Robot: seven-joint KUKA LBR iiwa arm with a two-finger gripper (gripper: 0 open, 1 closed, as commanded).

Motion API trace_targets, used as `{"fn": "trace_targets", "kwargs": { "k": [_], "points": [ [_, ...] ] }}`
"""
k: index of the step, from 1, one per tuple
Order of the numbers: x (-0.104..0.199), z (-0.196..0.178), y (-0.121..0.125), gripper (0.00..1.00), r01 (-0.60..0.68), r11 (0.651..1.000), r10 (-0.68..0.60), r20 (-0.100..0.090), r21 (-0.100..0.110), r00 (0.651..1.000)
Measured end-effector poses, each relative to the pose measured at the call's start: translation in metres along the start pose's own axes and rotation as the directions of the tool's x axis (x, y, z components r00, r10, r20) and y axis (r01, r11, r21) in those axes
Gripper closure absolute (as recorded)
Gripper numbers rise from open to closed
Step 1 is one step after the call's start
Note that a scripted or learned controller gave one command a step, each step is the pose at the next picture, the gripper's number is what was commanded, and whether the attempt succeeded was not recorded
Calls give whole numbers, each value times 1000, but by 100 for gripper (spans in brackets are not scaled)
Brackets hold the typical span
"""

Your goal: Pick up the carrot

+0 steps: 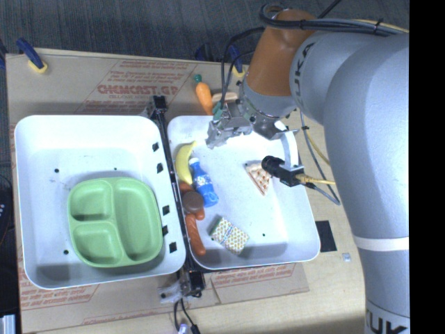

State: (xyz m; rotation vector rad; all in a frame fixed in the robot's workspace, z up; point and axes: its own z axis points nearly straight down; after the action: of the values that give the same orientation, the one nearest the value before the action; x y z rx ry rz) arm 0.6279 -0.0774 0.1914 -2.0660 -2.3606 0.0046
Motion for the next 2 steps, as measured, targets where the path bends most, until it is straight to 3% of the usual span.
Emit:
{"fn": "trace_targets", "kwargs": {
  "k": [1,2],
  "points": [
    [96,-84,12,100,198,980,-198,3,-4,980],
    [215,-53,25,100,464,886,-464,2,0,886]
  ]
}}
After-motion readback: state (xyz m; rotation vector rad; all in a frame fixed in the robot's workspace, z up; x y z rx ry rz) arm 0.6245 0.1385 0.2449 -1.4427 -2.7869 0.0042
